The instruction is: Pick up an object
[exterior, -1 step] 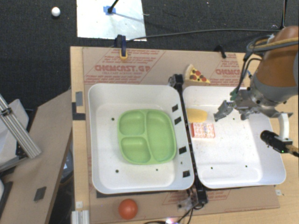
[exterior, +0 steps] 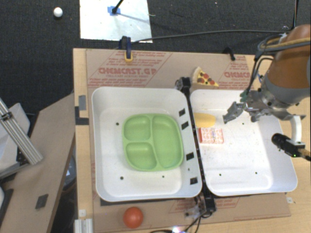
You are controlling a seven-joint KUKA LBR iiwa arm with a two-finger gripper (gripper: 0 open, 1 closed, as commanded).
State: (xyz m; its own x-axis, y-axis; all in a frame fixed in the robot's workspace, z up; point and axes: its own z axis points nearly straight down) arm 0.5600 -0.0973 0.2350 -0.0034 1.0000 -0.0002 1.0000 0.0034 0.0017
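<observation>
In the right bin (exterior: 272, 178), two candidates lie close together against its left wall: a small yellow block (exterior: 204, 120) at about ten o'clock from the bin's centre, and just below it, touching or nearly so, a flat white packet (exterior: 211, 136) with red printing. The gripper (exterior: 232, 113) hangs just to the right of the yellow block, at roughly three o'clock from it, and nothing sits between its parts; whether the jaws are spread or closed I cannot tell from this slanted angle.

The yellow block looks light and possibly soft (a foam or plastic toy, at a guess), with rounded edges, so a grip across its short sides should hold without much squeeze. The packet looks thin and light and lies flat on the bin floor, so it would likely be hard to get fingers under; its long edges are the only real purchase, and it may slide.

The packet's red printing is too small to read. On the brown board (exterior: 146, 67) of the table behind the bins, red lettering reads "CHEMCAST GP", repeated in part at the right. A pizza-slice toy (exterior: 204, 77) rests on the board at twelve o'clock from the block.
</observation>
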